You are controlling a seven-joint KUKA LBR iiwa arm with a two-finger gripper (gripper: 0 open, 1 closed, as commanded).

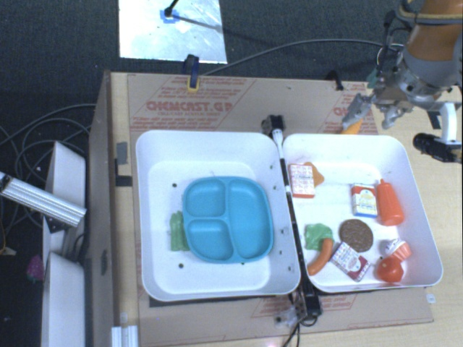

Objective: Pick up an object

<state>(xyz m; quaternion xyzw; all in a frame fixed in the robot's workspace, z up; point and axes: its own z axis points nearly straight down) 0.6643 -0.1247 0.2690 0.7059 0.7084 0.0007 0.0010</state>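
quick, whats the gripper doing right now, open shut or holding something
Gripper: raised beyond the far edge of the right bin, shut on a small orange object seen between its fingers.

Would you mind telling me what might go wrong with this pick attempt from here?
The gripper hovers above the right white bin's far rim with something small and orange at its tip; if that is a held object, it could drop outside the bin. The items lie packed together: the brown round disc touches the red-and-white packet, so a later grasp might catch two things or push them aside.
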